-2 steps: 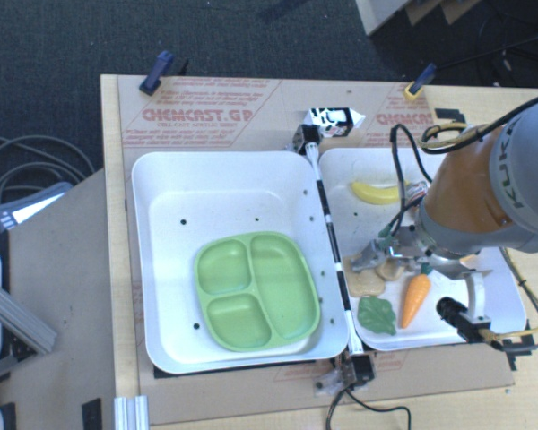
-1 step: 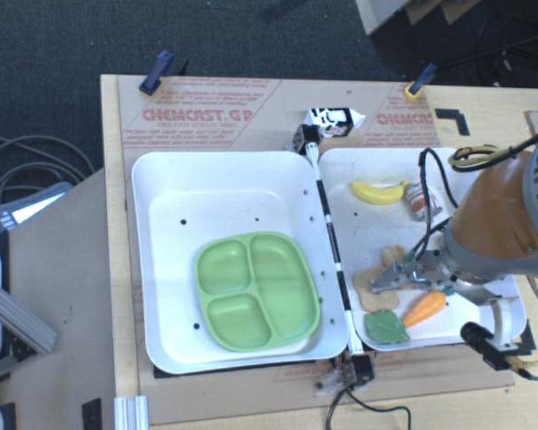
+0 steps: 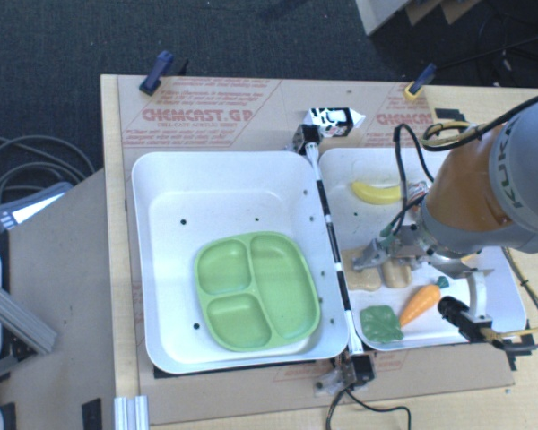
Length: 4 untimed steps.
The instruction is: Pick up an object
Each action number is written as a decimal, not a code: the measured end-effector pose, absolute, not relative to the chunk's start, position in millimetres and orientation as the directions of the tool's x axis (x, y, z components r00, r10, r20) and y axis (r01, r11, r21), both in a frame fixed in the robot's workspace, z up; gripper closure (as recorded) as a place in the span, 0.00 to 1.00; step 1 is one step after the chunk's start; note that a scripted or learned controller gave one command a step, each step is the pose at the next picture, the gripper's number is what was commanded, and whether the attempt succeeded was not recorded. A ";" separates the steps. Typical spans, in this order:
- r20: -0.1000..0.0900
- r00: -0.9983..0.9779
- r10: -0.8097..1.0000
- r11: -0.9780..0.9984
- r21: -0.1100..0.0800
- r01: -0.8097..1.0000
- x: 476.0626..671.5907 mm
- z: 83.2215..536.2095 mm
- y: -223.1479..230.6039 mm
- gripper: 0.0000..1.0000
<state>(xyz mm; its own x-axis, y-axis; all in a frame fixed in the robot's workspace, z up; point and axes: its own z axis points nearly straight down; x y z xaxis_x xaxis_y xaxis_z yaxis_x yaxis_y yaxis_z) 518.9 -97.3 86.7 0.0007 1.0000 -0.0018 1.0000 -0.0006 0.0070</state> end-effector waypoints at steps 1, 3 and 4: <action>-0.002 0.001 1.000 -0.001 0.006 1.000 549.3 86.7 -131.9 0.00; 0.000 -0.001 1.000 0.001 -0.002 1.000 666.6 86.0 -136.4 0.00; -0.002 -0.002 1.000 0.002 0.004 1.000 668.2 98.0 -136.2 1.00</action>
